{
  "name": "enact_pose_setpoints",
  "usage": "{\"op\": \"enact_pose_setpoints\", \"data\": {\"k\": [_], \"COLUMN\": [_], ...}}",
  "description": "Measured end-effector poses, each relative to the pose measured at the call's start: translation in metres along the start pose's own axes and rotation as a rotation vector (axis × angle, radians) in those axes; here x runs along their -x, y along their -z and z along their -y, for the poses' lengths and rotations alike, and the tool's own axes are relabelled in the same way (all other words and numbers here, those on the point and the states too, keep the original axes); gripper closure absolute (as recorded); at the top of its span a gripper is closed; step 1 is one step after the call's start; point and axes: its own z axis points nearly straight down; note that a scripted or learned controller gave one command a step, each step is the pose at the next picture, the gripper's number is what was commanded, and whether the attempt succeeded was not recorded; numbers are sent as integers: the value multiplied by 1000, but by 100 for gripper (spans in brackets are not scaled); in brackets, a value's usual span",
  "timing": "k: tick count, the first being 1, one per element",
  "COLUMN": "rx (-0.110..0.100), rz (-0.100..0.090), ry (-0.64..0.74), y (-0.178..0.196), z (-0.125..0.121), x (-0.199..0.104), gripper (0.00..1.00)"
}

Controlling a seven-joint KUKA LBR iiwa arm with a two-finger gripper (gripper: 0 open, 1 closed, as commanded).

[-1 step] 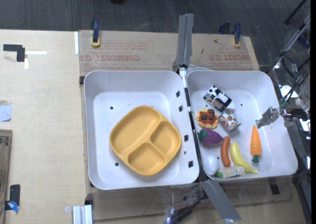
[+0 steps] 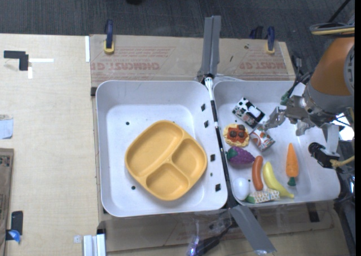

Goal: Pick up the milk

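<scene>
On the left, the pale wooden bench [image 2: 45, 136] carries a small black block [image 2: 17, 58] near its far edge. Next comes the left white shallow bin [image 2: 107, 153], and in it lies a yellow plastic plate with three compartments [image 2: 165, 160], turned a little askew and sitting near the bin's middle.

Past the grey divider strip [image 2: 212, 52] lies the right white shallow bin [image 2: 321, 193], where the small things crowd together. The black-and-white cow-patterned milk carton [image 2: 248, 111] lies tilted near the bin's far side, left of centre (apart from my tool, with bare white floor between them). Just nearer the camera sits a small toy pizza slice with red toppings [image 2: 236, 135], and beside that a little red-and-white box [image 2: 262, 140] on its side. Below the pizza is a purple toy bunch of grapes [image 2: 241, 157], then a red toy sausage [image 2: 257, 172] touching a yellow toy banana [image 2: 275, 179]. A white egg [image 2: 241, 187] and a pale corn cob [image 2: 264, 195] rest by the near wall. An orange toy carrot [image 2: 291, 162] stands further right.

My gripper [image 2: 282, 115] hovers to the right of the milk carton, its metal fingers [image 2: 274, 119] spread apart and gripping nothing, while my grey arm with its orange band [image 2: 333, 71] comes in from the right.
</scene>
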Motion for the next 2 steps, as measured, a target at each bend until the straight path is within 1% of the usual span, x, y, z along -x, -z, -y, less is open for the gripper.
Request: {"op": "enact_pose_setpoints", "data": {"k": [1, 2], "rx": [3, 1], "rz": [2, 3], "ry": [149, 152], "y": [-37, -30], "z": [-27, -26], "x": [-66, -65], "gripper": [0, 100]}}
